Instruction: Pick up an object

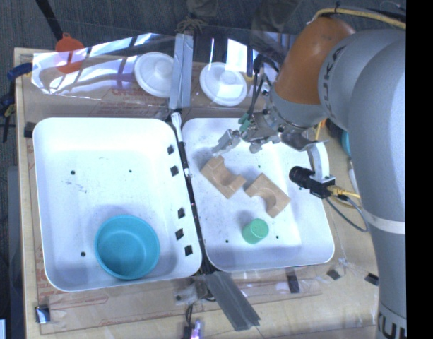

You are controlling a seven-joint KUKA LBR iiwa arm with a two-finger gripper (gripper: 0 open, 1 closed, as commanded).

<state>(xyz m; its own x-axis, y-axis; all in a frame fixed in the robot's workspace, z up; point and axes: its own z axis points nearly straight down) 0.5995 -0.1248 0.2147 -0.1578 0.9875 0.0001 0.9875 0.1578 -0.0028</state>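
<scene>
Partly blurred, the tool hangs over the right bin — its grip state cannot be told.

Robotics lab, bench with taped edges, two white bins, cabling, dark carpet floor

Two white lids, perhaps, behind the bins.

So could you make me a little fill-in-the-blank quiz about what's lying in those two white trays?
1. The teal bowl sits in the ____ bin.
2. The right bin holds ____ wooden blocks.
3. The small cup near those blocks is coloured ____.
4. The tool hangs over the ____ bin.

Missing words: left; two; green; right
</scene>
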